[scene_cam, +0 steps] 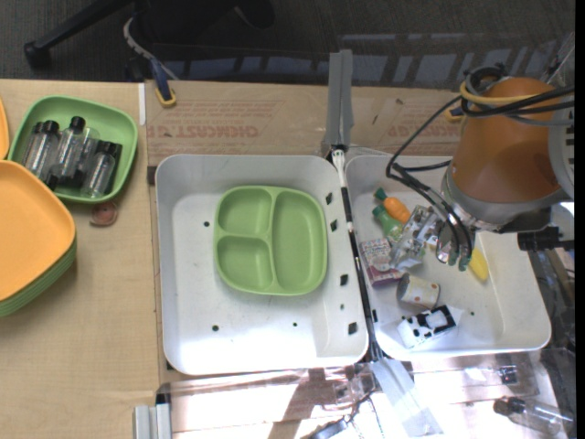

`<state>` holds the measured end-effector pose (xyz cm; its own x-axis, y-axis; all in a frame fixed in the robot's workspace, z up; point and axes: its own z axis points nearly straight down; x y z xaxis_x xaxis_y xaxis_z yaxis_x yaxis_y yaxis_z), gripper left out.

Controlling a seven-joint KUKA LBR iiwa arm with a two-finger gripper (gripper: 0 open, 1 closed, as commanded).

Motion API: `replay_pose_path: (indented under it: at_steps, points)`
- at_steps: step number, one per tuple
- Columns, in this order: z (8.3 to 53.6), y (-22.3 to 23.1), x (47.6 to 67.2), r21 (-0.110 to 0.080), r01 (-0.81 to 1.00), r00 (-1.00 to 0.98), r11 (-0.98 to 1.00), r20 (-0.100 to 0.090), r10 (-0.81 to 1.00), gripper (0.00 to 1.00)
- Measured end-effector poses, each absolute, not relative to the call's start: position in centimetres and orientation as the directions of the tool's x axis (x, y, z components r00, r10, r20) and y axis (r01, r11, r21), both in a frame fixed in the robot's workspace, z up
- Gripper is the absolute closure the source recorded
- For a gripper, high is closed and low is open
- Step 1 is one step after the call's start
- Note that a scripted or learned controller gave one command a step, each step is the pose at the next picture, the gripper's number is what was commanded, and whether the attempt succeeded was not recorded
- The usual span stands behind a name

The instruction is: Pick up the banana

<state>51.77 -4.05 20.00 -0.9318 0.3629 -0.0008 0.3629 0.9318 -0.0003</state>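
In the right bin (512, 327), a short yellow end of the banana (478, 263) sticks out just below and to the right of my gripper (445, 242). The gripper hangs low over the middle of that bin, beneath the orange wrist band (505, 140). It covers the rest of the banana, so I cannot see whether it touches the fruit.
The right bin also holds an orange carrot toy (395, 210), a crinkled pink packet (377, 252), a small white cup (419, 291) and a black-and-white toy (428, 326). A green divided plate (271, 240) lies in the left bin (183, 337). Left of the bins are a vial tray (75, 149) and orange plates (32, 236).
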Motion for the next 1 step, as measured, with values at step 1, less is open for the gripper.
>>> replay_pose_path:
  at_steps: [1]
  points:
    - [19.14,0.36,50.51,0.000,0.536,-0.845,0.845,0.000,0.536,1.00]
